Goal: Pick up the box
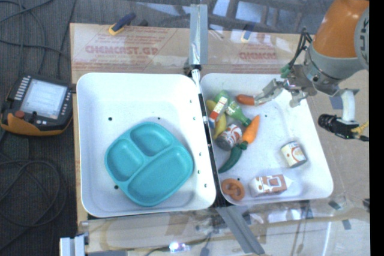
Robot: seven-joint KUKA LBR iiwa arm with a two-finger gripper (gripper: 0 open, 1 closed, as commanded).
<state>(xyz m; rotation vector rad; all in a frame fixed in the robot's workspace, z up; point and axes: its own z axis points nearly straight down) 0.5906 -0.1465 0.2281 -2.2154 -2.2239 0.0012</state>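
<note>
**Box sits at 6 o'clock from gripper**

Gripper hangs over the right bin's upper edge — fingers spread, nothing between them. Box lies near the bin's front wall, long axis roughly 3-to-9, well apart from the fingers.

The scene is viewed by one fixed camera, set above the bench and tilted down at a slant. Both bins, left and right, are taken in whole from a middling height, with floor framed behind and at the left.
</note>
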